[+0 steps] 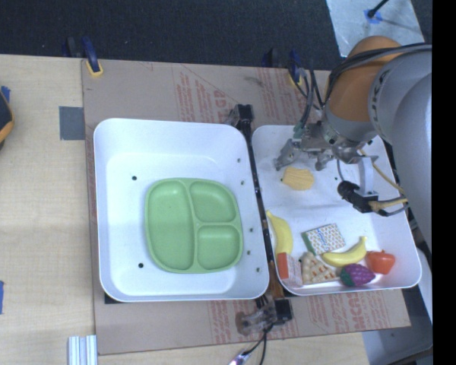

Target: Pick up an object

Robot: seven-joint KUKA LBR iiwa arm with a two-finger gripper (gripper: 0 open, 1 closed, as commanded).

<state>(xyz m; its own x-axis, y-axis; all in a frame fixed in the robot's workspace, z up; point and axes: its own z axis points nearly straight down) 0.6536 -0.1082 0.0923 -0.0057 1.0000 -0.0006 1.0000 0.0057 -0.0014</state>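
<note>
Cardboard-covered bench (175,90), two white bins side by side on it. I had the gripper (308,152) low over the upper part of the right bin (406,280), at right centre of frame; its fingers looked spread, nothing between them. A pale yellow lump (297,178) lay just below the fingertips, apart from them as far as I could judge. Lower in that bin: a banana (282,234), a checked packet (324,238), a second banana (343,254), a purple piece (356,274), a red piece (381,261). The left bin (121,139) held a green divided plate (192,224). I judged this the approach step, grasp not yet made. Next move called for a short shift toward the lump, descent, then closing.
</note>
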